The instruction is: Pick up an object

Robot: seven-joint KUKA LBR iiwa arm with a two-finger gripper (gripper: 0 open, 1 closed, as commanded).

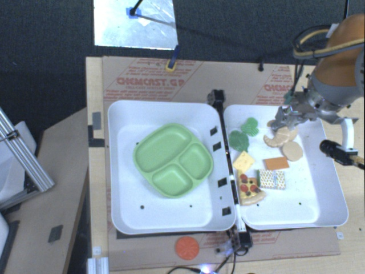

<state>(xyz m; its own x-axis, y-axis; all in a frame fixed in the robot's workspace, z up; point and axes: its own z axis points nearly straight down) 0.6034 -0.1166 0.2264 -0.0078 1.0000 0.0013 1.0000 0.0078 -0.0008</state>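
Orange disc sits on the counter front edge, far left of the claw. Whether the claw is apart or together cannot be told; it hovers in the right bin over tan cookie pieces. Left of it, in the other bin, lies a green divided plate.

I counted two white bins, one green tray, two green pieces, two tan rounds, one pizza slice, one cheese wedge
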